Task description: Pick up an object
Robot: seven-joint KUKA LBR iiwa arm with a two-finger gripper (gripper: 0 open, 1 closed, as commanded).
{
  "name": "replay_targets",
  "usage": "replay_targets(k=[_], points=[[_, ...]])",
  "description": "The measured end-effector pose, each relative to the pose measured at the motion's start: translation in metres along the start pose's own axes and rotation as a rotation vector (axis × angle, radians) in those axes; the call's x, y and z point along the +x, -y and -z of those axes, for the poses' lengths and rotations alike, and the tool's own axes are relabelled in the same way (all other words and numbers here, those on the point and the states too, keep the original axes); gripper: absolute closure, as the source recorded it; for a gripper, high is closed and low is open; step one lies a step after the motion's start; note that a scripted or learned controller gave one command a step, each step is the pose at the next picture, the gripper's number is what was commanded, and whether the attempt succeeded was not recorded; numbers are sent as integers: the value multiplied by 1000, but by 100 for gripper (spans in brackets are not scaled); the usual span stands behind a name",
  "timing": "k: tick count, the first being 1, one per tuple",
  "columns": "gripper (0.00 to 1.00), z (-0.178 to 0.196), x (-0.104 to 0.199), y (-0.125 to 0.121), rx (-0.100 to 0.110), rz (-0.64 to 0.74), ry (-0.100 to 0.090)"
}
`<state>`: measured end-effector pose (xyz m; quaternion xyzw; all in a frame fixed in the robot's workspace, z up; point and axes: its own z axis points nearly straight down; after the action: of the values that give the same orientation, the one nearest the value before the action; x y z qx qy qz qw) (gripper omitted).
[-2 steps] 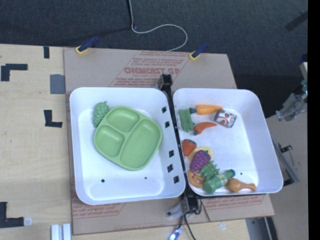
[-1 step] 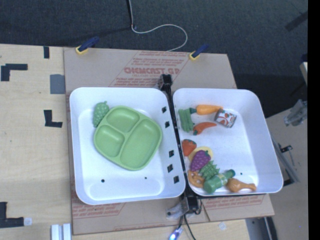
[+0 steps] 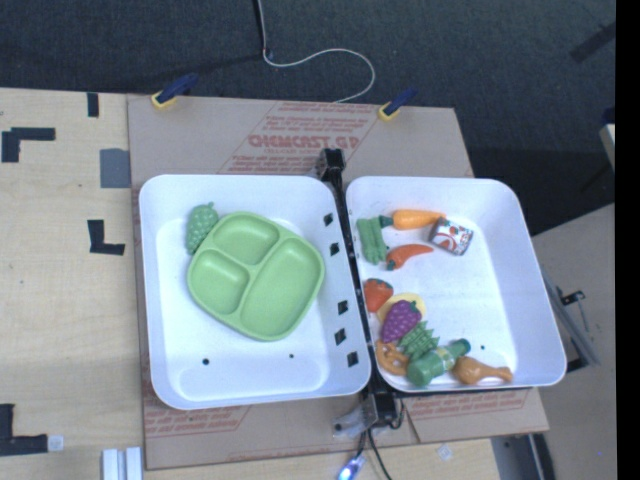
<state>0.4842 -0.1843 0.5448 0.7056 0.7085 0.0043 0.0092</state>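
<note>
Lying untouched in right bin [image 3: 500,268]: toy carrot [image 3: 416,219], small can [image 3: 451,236], purple grapes [image 3: 398,320]; jaws' state: cannot tell.

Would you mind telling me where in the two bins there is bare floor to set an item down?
Right bin: open floor along its right side, right of the small can. Left bin: a bare strip along the near edge, below the green divided plate. Crowded: the right bin's left edge, from the carrot down to the purple grapes.

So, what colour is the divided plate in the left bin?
The divided plate is light green, seen best in the camera view looking down on the bins.
</note>
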Motion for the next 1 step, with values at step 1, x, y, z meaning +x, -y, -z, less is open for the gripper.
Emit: replay_targets(k=[1], points=[[100,-109,-40,4,29,-8,-8]])
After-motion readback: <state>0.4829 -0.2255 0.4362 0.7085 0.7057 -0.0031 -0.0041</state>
